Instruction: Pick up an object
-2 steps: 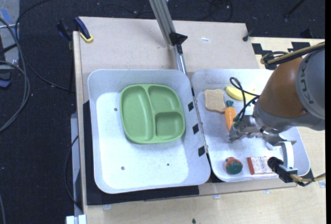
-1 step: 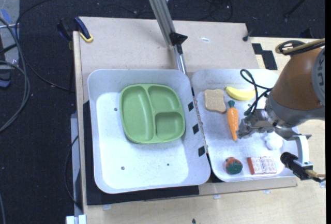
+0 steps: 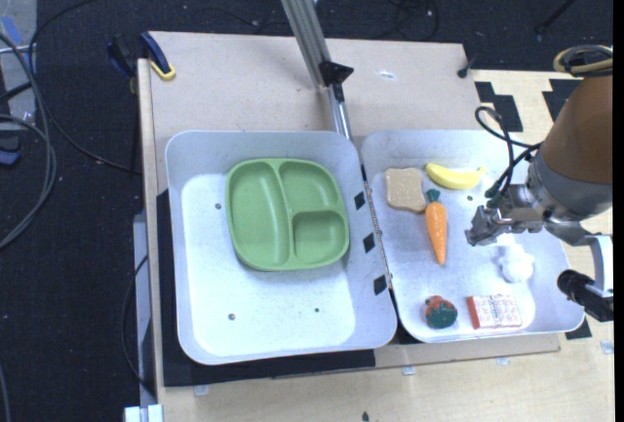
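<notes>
Left bin (image 3: 195,313) carries a green divided plate (image 3: 289,213). Right bin (image 3: 409,145): bread slice (image 3: 405,189), banana (image 3: 453,176) at 12, carrot (image 3: 437,231) mid-bin, red-green toy (image 3: 441,312) and red-white packet (image 3: 497,311) at 6. Gripper (image 3: 485,230) hangs w/ nothing seen in it; grip state — can't tell. Looks like the approach step, no pick yet. Carrot sits just beside it at 9, white lump (image 3: 515,264) near at 5. Next: line up over one, drop, close.

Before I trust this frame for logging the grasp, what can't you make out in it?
- The hand: small and dark over the right bin, so its grip can't be read.
- White object: blurred, identity unclear.
- Red and white packet: print too small to read.
- Arm: cut off by the right edge.
</notes>
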{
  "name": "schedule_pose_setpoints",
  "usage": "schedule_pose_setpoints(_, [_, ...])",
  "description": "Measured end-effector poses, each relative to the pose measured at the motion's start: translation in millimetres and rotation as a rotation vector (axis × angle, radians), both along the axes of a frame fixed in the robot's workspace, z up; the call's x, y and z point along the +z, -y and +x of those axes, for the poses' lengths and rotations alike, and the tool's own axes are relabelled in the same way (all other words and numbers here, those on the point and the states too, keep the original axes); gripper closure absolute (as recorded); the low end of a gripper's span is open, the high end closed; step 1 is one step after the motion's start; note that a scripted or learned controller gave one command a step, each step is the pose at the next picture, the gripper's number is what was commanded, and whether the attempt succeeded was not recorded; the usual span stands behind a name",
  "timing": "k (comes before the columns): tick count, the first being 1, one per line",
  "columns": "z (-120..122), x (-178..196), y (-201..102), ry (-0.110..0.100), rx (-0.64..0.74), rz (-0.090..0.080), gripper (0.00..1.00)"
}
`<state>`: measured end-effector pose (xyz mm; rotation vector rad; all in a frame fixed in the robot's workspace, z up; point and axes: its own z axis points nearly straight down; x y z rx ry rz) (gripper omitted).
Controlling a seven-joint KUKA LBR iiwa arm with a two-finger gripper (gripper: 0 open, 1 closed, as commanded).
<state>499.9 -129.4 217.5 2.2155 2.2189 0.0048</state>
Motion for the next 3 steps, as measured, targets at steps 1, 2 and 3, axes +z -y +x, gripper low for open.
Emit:
schedule_pose_setpoints(1, [1, 20, 0, -0.002, 0.001, 0.0, 1.0])
schedule_pose_setpoints(2, [0, 16, -64, -0.007, 0.007, 0.004, 1.0])
schedule_pose_setpoints(3, [-2, 6, -114, -0.008, 0.005, 0.004, 1.0])
